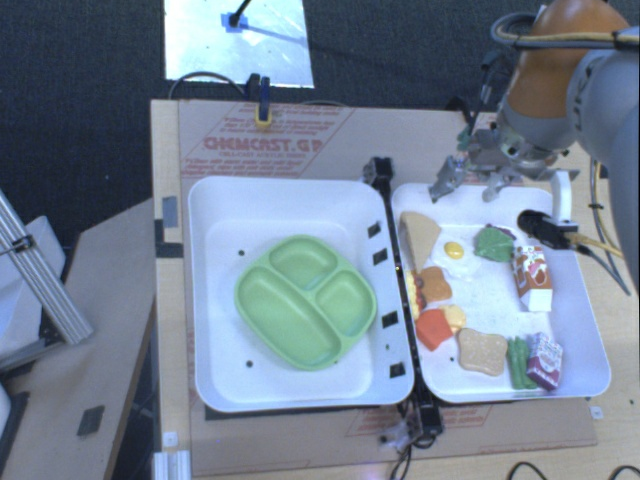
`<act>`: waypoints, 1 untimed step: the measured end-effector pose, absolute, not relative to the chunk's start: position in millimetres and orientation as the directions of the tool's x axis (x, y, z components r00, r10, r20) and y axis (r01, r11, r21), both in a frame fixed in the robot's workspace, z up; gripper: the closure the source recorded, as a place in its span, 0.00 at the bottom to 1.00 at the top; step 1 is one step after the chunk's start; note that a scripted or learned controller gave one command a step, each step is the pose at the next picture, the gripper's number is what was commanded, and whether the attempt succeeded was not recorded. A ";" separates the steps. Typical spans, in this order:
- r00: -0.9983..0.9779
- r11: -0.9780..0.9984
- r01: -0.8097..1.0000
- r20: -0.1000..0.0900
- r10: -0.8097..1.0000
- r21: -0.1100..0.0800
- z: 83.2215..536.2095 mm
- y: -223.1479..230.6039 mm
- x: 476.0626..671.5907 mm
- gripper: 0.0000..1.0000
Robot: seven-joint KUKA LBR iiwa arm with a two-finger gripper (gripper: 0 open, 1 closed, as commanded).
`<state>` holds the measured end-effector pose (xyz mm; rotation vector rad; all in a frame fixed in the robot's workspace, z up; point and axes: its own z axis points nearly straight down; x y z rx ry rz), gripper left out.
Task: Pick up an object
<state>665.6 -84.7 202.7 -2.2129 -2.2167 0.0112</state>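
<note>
Presently the gripper (470,182) hangs over the far rim of the right bin (590,340), its two fingers spread apart with nothing between them. No object is yet taken. The nearest candidates lie just below it in the view: a tan wedge (420,236) against the bin's inner wall, a toy fried egg (455,251) beside it, and a green leafy piece (493,243) a little to the right. Further toward the near edge sit a red-and-white carton (532,277), a brown round piece (435,285), an orange-red block (433,328), a toast slice (483,351), a green bundle (518,361) and a small maroon box (546,359). The left bin (215,268) holds only a green divided plate (305,301).

Risks, in my judgement:

- The wedge and the egg are flat and low, so the fingers may close over them and come up empty.
- The wedge lies close to the wall, so a finger may strike the rim on descent.
- The items are crowded, several touching or nearly so, and a descent between them could push a neighbour aside or pinch two at once.
- The leafy piece looks soft and may slip.
</note>
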 end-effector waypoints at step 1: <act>-0.003 0.003 1.000 0.000 1.000 0.002 211.3 -84.6 668.3 0.00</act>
